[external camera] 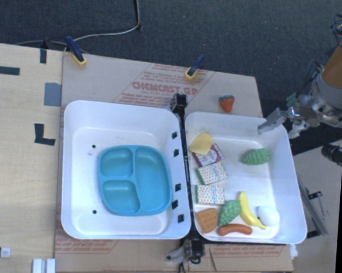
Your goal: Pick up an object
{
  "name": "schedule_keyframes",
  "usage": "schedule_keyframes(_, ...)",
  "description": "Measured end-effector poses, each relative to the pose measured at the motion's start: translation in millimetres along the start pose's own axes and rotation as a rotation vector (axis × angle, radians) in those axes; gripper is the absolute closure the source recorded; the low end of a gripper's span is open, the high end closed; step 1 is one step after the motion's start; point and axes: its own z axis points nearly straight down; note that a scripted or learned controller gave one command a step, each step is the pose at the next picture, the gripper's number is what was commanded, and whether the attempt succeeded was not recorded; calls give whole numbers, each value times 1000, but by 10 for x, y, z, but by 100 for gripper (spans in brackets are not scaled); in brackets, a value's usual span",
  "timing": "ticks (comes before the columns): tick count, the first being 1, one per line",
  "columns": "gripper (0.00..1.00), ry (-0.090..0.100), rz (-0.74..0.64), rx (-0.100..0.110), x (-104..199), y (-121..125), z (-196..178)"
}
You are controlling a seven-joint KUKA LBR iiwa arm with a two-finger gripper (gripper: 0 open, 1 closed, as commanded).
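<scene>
My gripper hovers over the far right corner of the right bin, open, with nothing between its fingers. The nearest object is a green knobbly piece, just below and left of the gripper. Along the bin's left side lie a yellow wedge and three small packets. At the front are a second green piece, a banana, a white egg, an orange cracker and a red sausage.
The left bin holds a blue divided tray. A toy strawberry lies on the cardboard behind the right bin. Black clips join the bins at the middle wall. Yellow-blue clamps hold the cardboard's far edge.
</scene>
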Motion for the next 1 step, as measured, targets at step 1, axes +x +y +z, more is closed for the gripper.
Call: schedule_keyframes(1, 0, 2, 0, 3, 100, -472, 1259)
